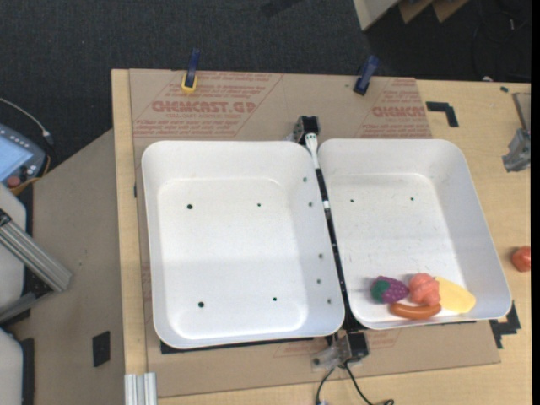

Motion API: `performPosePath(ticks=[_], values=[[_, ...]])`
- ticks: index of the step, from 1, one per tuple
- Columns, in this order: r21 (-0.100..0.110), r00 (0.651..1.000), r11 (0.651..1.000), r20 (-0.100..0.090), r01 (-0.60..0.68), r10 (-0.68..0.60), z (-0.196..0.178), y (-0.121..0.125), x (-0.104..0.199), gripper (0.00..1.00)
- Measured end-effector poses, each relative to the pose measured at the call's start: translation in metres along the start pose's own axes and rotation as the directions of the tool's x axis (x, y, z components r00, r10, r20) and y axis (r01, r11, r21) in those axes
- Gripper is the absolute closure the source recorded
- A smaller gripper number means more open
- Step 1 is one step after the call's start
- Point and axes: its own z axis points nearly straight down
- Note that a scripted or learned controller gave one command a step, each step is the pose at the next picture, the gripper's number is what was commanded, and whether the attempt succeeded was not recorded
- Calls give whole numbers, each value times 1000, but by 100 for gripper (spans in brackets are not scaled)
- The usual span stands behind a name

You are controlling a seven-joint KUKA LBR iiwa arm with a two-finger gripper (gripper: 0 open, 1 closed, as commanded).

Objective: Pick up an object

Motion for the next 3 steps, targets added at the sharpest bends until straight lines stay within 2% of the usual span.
performPosePath(ticks=[1, 2, 3], values=[[-4, 1000, 1000, 3, 0, 0, -11, 1, 0, 100], [31, 1000, 1000, -19, -3, 4, 47, -5, -11, 100], [18, 1000, 1000, -13, 0, 0, 28, 28, -19, 100]])
